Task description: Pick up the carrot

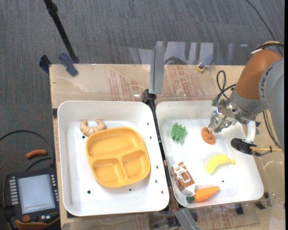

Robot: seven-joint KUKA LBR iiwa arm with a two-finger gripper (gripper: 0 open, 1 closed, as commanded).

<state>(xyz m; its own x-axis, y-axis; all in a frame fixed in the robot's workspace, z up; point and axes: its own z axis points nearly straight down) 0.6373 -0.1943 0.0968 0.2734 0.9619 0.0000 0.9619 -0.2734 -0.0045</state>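
Note:
The carrot [205, 193], orange with a green top, lies at the near edge of the right bin [240, 186]. My gripper [217, 125] hangs over the far part of that bin, well away from the carrot. Its fingers point down just above and right of a small orange round piece [208, 135]. I see nothing between the fingers.
The right bin also holds a green toy [178, 132], a yellow banana [219, 164] and a small brown-and-white carton [183, 175] beside the carrot. In the left bin [72, 186] sit a yellow divided plate [117, 156] and a beige croissant-like piece [92, 126].

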